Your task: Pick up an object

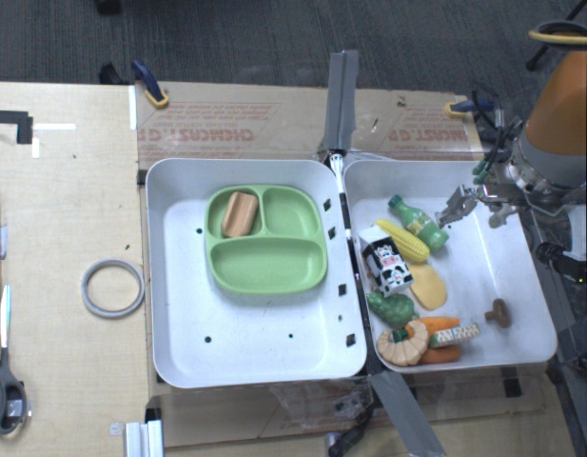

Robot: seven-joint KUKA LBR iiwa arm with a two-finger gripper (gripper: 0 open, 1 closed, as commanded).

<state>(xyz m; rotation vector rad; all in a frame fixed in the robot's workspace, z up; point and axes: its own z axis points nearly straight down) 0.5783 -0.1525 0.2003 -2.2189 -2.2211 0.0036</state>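
My gripper (478, 211) hangs over the back right part of the right bin (521, 269), open, with nothing between its fingers. To its left lie a green bottle (419, 221) and a yellow corn cob (402, 240). Nearer the bin's left wall are a black-and-white milk carton (389, 266), a yellow oval piece (428, 289), a broccoli (390, 307), a carrot (438, 326) and an orange squash (404, 347). A small brown object (498, 313) lies alone at the front right.
The left bin (179, 293) holds a green divided plate (267, 255) with a tan bread roll (239, 214) in its back left compartment. A grey tape ring (113, 288) and scissors (6, 388) lie on the bench at left.
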